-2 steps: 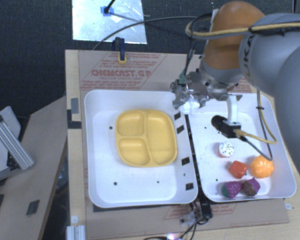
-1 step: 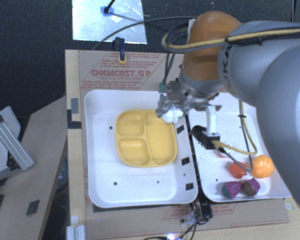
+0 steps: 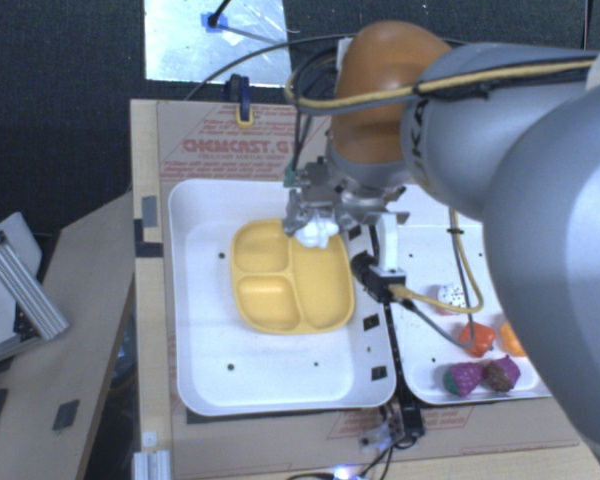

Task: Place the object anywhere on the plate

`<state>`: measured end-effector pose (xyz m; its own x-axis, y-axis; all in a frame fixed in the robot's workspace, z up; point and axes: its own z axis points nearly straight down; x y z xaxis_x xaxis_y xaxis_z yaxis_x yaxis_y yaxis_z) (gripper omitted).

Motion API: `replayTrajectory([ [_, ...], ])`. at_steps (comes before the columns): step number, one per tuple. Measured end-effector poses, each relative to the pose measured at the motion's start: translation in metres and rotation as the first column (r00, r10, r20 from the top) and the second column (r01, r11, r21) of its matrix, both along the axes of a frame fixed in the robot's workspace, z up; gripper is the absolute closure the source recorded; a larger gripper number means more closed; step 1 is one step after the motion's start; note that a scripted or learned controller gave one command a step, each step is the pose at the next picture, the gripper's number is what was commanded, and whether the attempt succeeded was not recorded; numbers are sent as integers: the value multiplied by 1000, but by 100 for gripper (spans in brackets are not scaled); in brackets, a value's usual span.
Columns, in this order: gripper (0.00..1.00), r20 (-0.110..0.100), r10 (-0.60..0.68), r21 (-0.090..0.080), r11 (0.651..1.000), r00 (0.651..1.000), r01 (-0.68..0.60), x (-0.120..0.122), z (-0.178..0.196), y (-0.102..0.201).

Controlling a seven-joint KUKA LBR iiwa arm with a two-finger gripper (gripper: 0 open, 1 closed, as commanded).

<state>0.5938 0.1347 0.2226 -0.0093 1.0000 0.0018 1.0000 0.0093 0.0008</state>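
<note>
Claw (image 3: 313, 220): hangs over the far right corner of the plate, under the orange band and grey wrist; whether it is apart, together or clamped cannot be told from this angle.
Object (image 3: 315, 233): one small white lump right at the claw's tip, over the plate's far right corner; too rounded and blurred to give a long axis or heading, and whether it rests on the plate or is lifted cannot be told.
Plate (image 3: 280, 298): one, yellow, three compartments, lying in the middle of the left bin, its long axis running from the bin's far left toward its near right.
Left bin (image 3: 205, 368): one, white, on the desk.
Right bin (image 3: 430, 258): one, white, touching the left bin along the shared edge.
Right bin contents: one white die (image 3: 450, 295), one orange piece (image 3: 477, 339), one magenta piece (image 3: 465, 377) and one dark red piece (image 3: 500, 373), clustered toward the near edge.
</note>
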Motion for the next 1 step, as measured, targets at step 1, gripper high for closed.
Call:
replayTrajectory([
  [1,0,0,-5,-1,1000,1000,5,1,0,-3],
])
